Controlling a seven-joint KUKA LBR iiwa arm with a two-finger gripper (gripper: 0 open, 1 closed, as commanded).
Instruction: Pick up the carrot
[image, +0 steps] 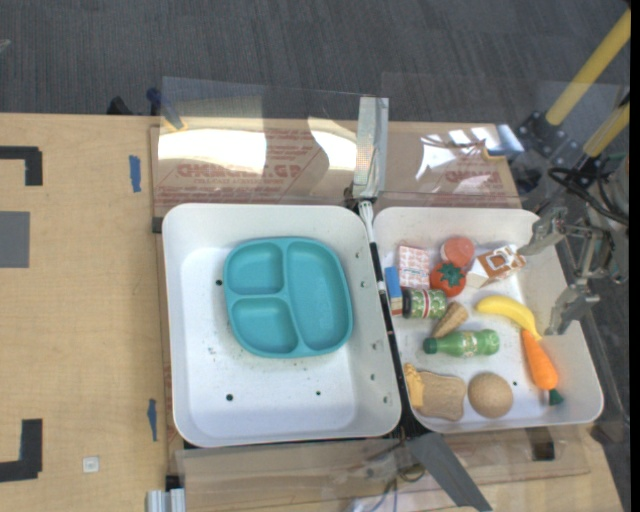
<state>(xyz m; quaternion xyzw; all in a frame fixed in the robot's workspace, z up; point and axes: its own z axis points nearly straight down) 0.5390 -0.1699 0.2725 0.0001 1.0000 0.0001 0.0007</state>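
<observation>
At the lower edge of the frame, the right bin (585, 405) holds its nearest things: one tan bread-like piece (437, 392) at lower left and one round brown ball (490, 394) beside it. The one carrot (541, 365) lies near the bin's right wall, orange body slanting down to a green tip at lower right (nothing touches it). Just above come one green bottle (463, 344) lying flat, one yellow banana (509, 313) and one tan cone (450, 319). Higher still sit one small can (424, 303), one red tomato-like piece (449, 279), one red round piece (459, 249), one striped packet (412, 264), one blue piece (393, 283) against the divider and one small brown-and-white box (500, 263).

The left bin (190, 300) carries one teal plate (288, 296) with three compartments.

The gripper (560, 275) hangs at the right bin's upper right edge, fingers spread apart and grasping nothing, above the carrot in the frame and apart from it. The cardboard-covered counter (75, 300) fills the left.
</observation>
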